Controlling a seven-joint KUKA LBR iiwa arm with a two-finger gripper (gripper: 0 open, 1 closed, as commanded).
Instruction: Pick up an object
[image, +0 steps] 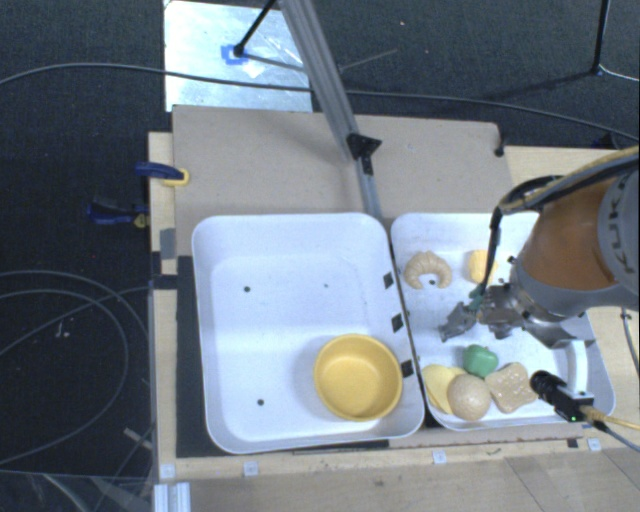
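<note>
Dark carpet (70, 90) with black cables (60, 300)

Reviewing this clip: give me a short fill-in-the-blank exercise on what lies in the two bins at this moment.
1. The yellow bowl sits in the ____ bin of the view.
2. The croissant lies in the ____ bin of the view.
3. The small object just below the gripper is ____ in colour.
4. Both bins are ____ in colour.

Missing words: left; right; green; white
</note>
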